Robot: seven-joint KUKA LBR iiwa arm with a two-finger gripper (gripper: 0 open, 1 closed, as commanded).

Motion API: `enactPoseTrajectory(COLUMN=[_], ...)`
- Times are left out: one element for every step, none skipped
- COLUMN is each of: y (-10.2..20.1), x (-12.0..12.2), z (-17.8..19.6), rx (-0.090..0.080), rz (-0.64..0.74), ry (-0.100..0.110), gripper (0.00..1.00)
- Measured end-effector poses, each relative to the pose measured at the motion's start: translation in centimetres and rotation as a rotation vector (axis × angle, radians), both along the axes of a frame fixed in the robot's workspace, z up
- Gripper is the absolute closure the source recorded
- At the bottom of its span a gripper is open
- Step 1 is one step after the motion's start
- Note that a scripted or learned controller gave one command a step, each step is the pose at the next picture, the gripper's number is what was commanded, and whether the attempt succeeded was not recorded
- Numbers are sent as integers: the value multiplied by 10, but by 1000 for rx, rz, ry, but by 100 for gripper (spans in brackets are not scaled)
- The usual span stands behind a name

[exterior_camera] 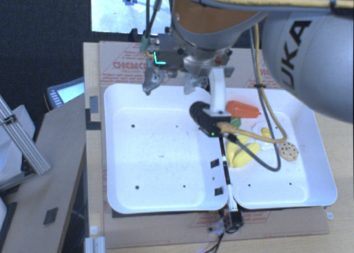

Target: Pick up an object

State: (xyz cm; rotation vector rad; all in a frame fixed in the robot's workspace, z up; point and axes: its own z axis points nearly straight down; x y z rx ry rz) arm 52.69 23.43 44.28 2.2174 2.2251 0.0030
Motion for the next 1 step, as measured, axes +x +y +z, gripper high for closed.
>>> enactPoseTrajectory(y=[0], x=[0], z=[12], rx=[2], rz=[3], ry=[-2], gripper=[100])
